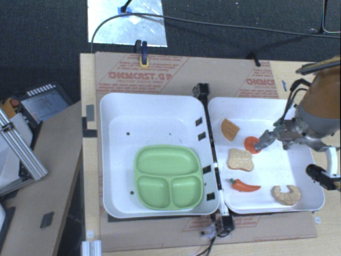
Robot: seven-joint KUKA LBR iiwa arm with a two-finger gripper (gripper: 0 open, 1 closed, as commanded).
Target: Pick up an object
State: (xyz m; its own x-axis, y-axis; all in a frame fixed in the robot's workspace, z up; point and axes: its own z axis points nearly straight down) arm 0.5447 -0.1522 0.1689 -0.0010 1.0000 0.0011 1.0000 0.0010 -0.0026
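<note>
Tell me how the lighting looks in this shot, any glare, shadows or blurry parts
In the camera view, lighting is even and soft; the shiny metal sheet at the top shows bright glare; the white bins' walls look slightly washed out; the green tray casts only a faint shadow; the gripper near the red piece is a bit soft, while the food items stay reasonably sharp.

Single fixed camera high above the bench, looking down at a slant, far enough to take in both shallow white plastic bins point(114, 159) at frame centre, brown cardboard sheet point(176, 71) beneath them, dark carpeted floor across the top, arm at the right edge.
</note>
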